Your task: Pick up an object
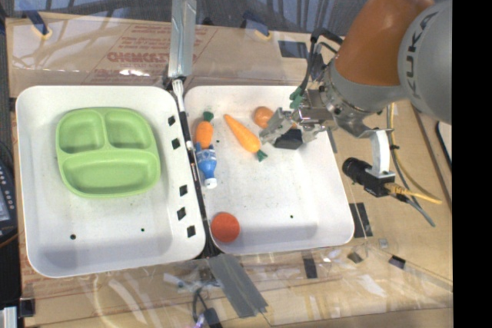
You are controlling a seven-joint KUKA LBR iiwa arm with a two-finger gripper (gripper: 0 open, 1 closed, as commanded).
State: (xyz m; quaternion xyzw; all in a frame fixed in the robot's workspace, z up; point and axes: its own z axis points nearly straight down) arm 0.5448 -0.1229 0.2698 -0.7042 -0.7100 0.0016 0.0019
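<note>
Orange carrot (242, 134) lies unlifted in the right bin (307, 230); gripper (288, 130) low beside it (finger spread unclear), so picking remains.

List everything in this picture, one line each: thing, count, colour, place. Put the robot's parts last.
bins: 2, white, side by side on the bench.
divided plate: 1, green, three compartments, in the left bin.
big carrot: 1, orange with a green end, upper middle of the right bin.
small carrot: 1, orange, at the right bin's left edge.
small bottle: 1, blue and white, just below the small carrot.
ball: 1, orange-red, right bin's lower left corner.
round orange object: 1, orange, beside the gripper; kind unclear.
arm: 1, grey with an orange band, reaching in from the right.
gripper: 1, dark and metal, over the right bin's upper part.
</note>
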